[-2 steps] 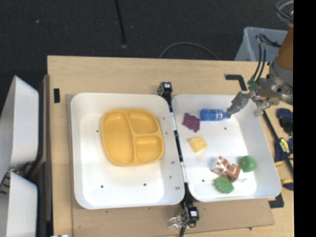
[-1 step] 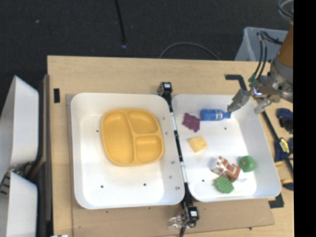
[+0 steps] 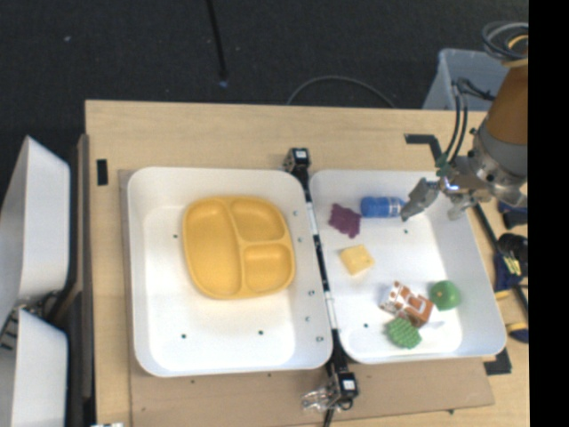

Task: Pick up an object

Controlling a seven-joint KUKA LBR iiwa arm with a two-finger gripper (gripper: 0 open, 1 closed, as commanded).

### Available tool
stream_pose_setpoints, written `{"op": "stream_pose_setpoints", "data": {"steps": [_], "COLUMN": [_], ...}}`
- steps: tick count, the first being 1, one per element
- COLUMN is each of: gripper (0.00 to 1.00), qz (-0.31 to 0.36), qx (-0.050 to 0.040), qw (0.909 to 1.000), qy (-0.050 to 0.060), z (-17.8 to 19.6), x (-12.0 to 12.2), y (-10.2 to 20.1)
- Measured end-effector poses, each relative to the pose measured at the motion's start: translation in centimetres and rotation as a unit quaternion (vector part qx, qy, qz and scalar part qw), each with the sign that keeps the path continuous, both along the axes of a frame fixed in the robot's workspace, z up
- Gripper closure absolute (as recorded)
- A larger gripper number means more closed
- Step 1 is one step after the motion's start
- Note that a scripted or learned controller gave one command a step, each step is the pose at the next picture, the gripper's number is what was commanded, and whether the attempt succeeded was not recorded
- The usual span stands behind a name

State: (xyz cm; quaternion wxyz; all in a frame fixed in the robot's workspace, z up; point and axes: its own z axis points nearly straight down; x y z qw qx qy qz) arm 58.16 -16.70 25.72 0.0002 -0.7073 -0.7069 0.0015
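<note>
Hovered at three o'clock of blue cylinder (image 3: pixel 381 206), hand (image 3: pixel 418 201) just beside it. Couldn't tell finger spread. Gripped nothing visible.

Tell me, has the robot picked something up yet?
Not yet. Nothing looks lifted: the blue object, purple piece, yellow block and green ball all lie in the right bin. The gripper sits low beside the blue object, with nothing seen between its fingers. Grabbing and lifting are left.
</note>
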Motion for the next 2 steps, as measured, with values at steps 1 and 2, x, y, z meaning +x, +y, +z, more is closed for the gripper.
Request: {"op": "stream_pose_setpoints", "data": {"steps": [1,2], "gripper": [0.0,0.0], "qz": [-0.001,-0.001], "qx": [0.0003,-0.0003], "qw": [1.0,1.0], "qy": [0.001,-0.001], "z": [-6.4,-11.1], "x": [0.1,0.6], "y": [0.0,-0.9]}}
